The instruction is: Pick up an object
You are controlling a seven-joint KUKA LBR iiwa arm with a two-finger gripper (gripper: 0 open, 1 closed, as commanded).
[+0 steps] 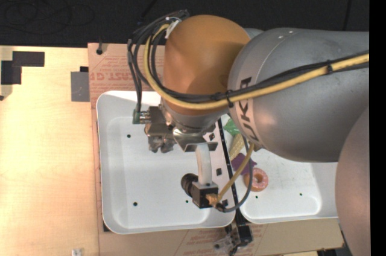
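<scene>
- Grey arm (289,98) is reaching in from the right edge and covering the middle and right of the frame. Its orange band (199,61) is sitting just above centre.
- Pale wooden bench (42,158) is running down the left side of the frame.
- Left bin (120,188), white and shallow, is lying at lower centre-left.
- Right bin (289,200) is showing at lower right, most of it under the arm.
- Brown cardboard sheet (114,70) with red print is poking out above and below the bins.
- Claw (158,143) is hanging below the band, over the upper part of the left bin. Cannot tell whether it is released or clenched, and nothing is showing in its grasp.
- Pink-orange ring (259,180) is lying flat in the right bin, near that bin's left wall.
- Purple piece (244,159) is lying just up-left of the ring, part hidden.
- Yellowish piece (237,143) and green piece (231,127) are peeking out above it, at the arm's edge.
</scene>
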